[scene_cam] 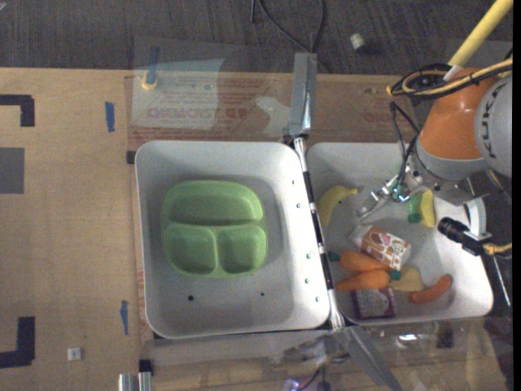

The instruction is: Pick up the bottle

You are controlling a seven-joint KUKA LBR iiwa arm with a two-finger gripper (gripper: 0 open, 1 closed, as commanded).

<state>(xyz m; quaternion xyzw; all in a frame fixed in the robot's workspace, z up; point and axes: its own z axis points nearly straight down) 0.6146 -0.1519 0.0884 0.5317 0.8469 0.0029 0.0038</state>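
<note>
In the right bin (480, 300), a small yellow item (428, 208) with a green piece (413, 216) beside it lies next to the arm's wrist. It is partly hidden, and I cannot tell for sure that it is the bottle. My gripper (371, 204) hangs low over the bin's upper middle, its metal fingers pointing left toward a banana (332, 202). The fingers stand slightly apart, with only white bin floor between them. The yellow item lies to the right of the fingertips, apart from them.
Below the gripper lie a juice carton (385, 247), two carrots (364, 261) (363, 281), a dark red packet (374, 302) and a sausage (431, 289). The left bin (155, 300) holds a green divided plate (216, 228). A metal divider (313, 235) separates the bins.
</note>
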